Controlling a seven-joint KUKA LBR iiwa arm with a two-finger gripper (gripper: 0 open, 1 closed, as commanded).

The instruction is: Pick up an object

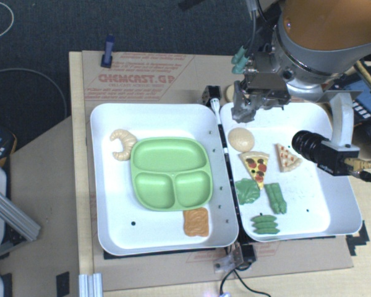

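Gripper [243, 111] hangs over the right bin [343, 215] back-left corner, just above a round beige bun-like piece [240, 139]; whether it touches the bun can't be told, finger spacing unclear too. Right bin also holds two flat pizza wedges [255, 164] [287, 156], a crinkled leafy green piece [247, 191], two smooth pea pods [276, 198] [265, 223]. Left bin [105, 178] has a glossy green three-compartment tray [171, 172], a curved pale croissant [122, 143], an orange textured slab [196, 221]
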